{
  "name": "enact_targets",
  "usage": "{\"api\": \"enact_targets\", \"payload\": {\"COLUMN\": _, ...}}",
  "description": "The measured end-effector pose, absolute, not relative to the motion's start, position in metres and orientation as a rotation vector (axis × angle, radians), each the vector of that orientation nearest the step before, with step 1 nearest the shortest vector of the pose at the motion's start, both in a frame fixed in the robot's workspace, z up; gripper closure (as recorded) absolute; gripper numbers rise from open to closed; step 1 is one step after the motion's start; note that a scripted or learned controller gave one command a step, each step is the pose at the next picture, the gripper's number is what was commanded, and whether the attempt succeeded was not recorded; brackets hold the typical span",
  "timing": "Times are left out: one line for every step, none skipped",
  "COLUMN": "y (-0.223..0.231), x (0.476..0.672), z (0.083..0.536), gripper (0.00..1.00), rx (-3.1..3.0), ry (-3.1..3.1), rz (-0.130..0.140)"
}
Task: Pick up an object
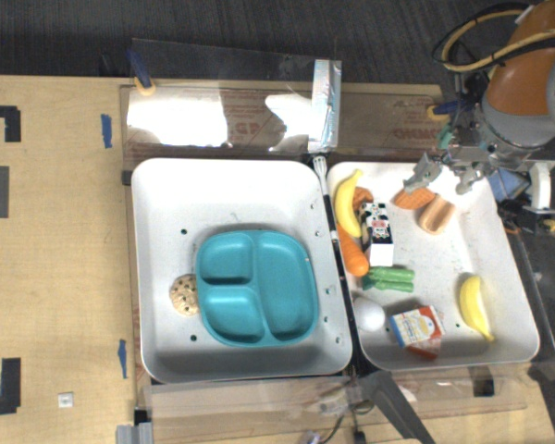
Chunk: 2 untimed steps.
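1 carrot [352, 251] half under banana [346, 202]

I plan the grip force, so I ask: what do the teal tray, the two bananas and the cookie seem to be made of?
Teal tray: likely moulded plastic, smooth, one even colour with soft sheen.
Bananas: probably plastic toys; uniform yellow, slightly glossy, no brown spots.
Cookie: tan with dark specks; too small to tell real from toy.
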<state>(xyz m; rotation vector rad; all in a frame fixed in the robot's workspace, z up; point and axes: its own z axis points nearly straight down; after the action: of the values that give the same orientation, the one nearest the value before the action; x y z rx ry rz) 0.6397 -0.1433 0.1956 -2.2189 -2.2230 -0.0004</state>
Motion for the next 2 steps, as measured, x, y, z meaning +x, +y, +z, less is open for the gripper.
{"api": "enact_targets", "payload": {"y": -0.184, "x": 0.643, "z": 0.098, "gripper": 0.0, "rx": -2.17, "ry": -2.284, "rz": -0.008}}
{"api": "enact_targets", "payload": {"y": -0.184, "x": 0.644, "z": 0.108, "gripper": 1.0, "rx": -2.17, "ry": -2.286, "rz": -0.008}}
